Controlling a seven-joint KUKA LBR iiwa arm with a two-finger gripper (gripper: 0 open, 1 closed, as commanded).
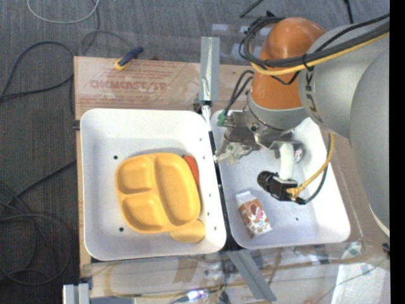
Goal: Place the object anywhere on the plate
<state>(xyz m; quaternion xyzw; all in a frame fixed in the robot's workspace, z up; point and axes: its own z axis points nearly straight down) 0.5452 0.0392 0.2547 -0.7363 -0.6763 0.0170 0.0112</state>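
L to R, w/ the yellow plate [158, 192] as landmark. It's a 3-compartment plate lying in the left bin [95, 138], roughly centred. An orange-red item [192, 168] peeks out from under its right edge, and a yellow lump [188, 232] sits touching its lower right corner; can't tell what either is.

Right of the plate, past the 2 bins' shared rims, is the right bin [329, 223]. The small carton [254, 215], brown and white w/ a printed face, lies flat near that bin's front, well apart from the plate. Judging by the task, that's the obj to move.

Step in hand: looks like pre-grasp or approach; nothing is on the plate yet and the carton lies untouched. Next move calls for bringing the gripper [235, 145] toward the front of the right bin, over the carton, closing on it, then lifting clear of both rims and carrying it left to the plate.

Arm pose: arm comes in from the right, orange band above the wrist, wrist pointing down over the rear left part of the right bin, just right of the plate's bin rim. Fingers: can't tell if spread or pressed together; nothing visibly pinched.
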